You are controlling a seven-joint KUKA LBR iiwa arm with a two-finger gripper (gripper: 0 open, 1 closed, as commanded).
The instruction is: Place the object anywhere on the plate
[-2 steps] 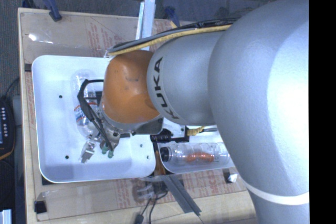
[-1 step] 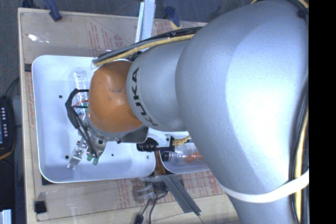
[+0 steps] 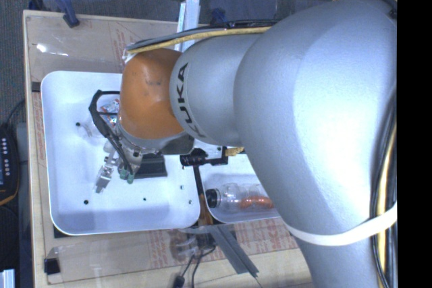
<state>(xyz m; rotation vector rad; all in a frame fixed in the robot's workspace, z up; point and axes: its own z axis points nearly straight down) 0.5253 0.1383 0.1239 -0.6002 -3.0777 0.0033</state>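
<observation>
White bins, two, side by side. Gripper (image 3: pixel 103 179) sits low over the floor of the left bin (image 3: pixel 61 145), angled downward. Open or closed: cannot tell. Nothing seen held.

Clear bottle (image 3: pixel 237 199), one, black cap, orange inside. It lies on its side in the right bin (image 3: pixel 219 218), well apart from the gripper, across the wall between the bins. Judged to be the object to move.

Small reddish thing (image 3: pixel 108 104), one, near the gripper, half under the orange band (image 3: pixel 150 94); cannot identify. Where the plate lies I cannot tell; the arm (image 3: pixel 304 91) covers much of both bins.

Risks:
- Gripper works the wrong bin and closes on nothing.
- Round bottle rolls or slips when pinched.
- A release made without a clear view lands off the plate.

Arm, one; gripper, one.
</observation>
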